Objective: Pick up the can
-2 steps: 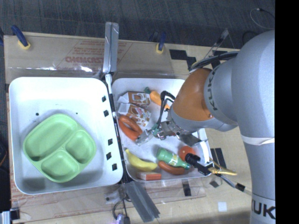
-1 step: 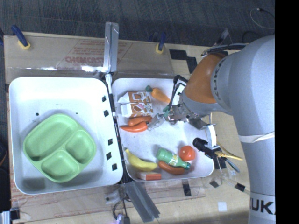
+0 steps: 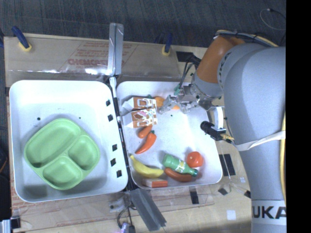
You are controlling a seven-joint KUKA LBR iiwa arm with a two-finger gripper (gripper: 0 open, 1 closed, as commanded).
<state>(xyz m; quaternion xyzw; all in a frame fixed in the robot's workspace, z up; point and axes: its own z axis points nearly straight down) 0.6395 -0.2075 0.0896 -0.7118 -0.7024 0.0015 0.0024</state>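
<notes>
Your gripper (image 3: 179,101) sits at 12 o'clock in the right bin (image 3: 187,130); open or closed, you cannot tell. The can is likely the red-and-white piece (image 3: 154,182) at 6 o'clock. You're at the reaching step: move there next.

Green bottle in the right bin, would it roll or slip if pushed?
The green bottle lies on its side, so a nudge would probably roll it. The tomato and sausage beside it might stop it. It looks smooth, perhaps slippery.

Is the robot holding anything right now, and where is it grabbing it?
Cannot tell. The gripper sits low in the right bin beside the cartons, with nothing clearly between it.
</notes>
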